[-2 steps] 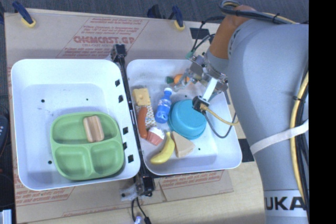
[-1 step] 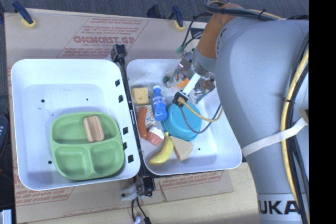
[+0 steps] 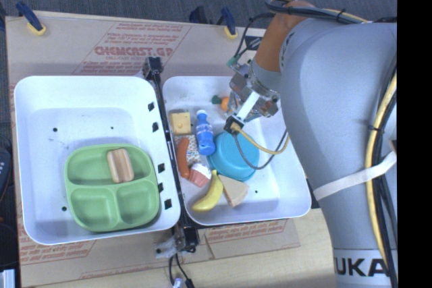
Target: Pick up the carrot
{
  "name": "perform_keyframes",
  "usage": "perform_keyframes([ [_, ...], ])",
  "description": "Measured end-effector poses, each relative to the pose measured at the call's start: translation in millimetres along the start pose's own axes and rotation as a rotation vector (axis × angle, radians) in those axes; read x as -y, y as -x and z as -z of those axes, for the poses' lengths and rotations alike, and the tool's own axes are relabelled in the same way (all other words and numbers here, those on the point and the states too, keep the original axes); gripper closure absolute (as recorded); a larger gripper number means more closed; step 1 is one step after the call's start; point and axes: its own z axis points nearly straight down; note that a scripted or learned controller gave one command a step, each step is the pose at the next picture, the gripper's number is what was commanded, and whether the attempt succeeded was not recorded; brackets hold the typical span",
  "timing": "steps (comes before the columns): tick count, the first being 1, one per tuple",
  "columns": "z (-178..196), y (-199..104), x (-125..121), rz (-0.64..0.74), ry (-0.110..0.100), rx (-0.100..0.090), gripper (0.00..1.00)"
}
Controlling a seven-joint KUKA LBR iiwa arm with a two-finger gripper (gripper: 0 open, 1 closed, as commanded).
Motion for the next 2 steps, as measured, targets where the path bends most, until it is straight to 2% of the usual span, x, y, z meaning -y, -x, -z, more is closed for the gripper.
perform_keyframes([
  [1, -10.1, 53.7, 20.2, 0.133, 0.016, -0.010, 1.00],
  [2, 223.3, 59.0, 7.9, 0.241, 0.039, -0.015, 1.00],
])
